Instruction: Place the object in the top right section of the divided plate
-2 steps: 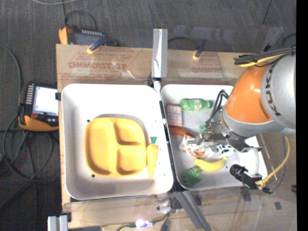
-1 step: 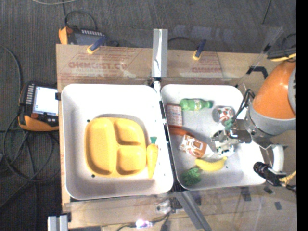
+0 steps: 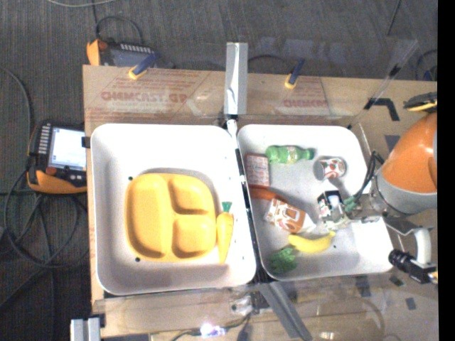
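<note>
I see the gripper [image 3: 330, 208] low in the right bin [image 3: 370, 251], directly above the banana [image 3: 311, 243], which lies flat just beneath and apart from it. I cannot tell how its fingers stand. Left of the banana sits a red-and-white carton [image 3: 286, 216]; the broccoli [image 3: 283, 261] is just below-left. The yellow divided plate [image 3: 170, 215] rests in the left bin [image 3: 106, 190], a carrot [image 3: 225, 234] against its right edge.

Single fixed camera above the bench [image 3: 106, 91], looking down at a slant, far enough to frame both white bins, left bin [image 3: 106, 155] and right bin [image 3: 362, 254], floor cables beyond the bench, arm [image 3: 412, 169] entering from the right
</note>
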Robot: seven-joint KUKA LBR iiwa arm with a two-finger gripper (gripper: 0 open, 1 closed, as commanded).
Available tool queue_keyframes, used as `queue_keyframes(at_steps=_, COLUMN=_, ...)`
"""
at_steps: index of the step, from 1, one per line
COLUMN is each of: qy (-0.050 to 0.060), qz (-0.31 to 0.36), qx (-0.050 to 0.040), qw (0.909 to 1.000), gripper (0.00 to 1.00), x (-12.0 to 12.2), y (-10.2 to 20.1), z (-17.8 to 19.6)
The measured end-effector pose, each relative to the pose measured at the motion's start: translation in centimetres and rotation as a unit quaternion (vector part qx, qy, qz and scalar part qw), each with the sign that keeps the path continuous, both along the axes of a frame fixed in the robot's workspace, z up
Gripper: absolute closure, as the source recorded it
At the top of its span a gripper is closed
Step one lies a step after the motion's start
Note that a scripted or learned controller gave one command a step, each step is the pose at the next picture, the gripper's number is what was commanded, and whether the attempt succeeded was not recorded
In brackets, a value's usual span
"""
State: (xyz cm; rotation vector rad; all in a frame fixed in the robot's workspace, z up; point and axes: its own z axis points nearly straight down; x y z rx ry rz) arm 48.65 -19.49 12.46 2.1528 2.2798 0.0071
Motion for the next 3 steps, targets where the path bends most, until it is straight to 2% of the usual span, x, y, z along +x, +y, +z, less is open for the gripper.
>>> queue_keyframes(at_steps=1, qy=0.006, qz=-0.008, qx=0.0009, qw=0.9999, gripper=1.00, x=-0.2, y=10.8, z=5.7)
queue_keyframes(at_steps=2, qy=0.002, qz=0.174, qx=-0.0006, qw=0.9848, gripper=1.00, x=1.1, y=9.4, z=0.6)
queue_keyframes(at_steps=3, qy=0.005, qz=0.304, qx=-0.0008, qw=0.9525, gripper=1.00, x=0.2, y=11.8, z=5.8)
